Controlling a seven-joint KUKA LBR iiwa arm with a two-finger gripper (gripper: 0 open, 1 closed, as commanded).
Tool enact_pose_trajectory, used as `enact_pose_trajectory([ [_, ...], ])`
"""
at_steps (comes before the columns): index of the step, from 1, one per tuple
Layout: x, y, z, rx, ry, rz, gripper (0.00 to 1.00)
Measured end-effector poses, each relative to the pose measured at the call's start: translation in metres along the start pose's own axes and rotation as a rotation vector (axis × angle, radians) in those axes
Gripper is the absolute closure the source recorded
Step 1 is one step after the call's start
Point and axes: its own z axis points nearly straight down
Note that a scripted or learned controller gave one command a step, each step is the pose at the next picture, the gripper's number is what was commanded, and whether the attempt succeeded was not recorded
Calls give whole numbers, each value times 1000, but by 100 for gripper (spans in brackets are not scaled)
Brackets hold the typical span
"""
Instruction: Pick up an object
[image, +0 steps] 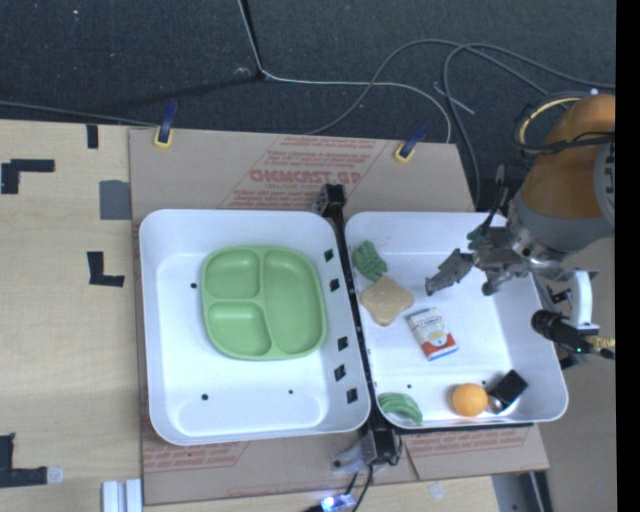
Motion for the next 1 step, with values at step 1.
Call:
enact_pose_trajectory([
  [1,0,3,-6,-12,-2,-3,0],
])
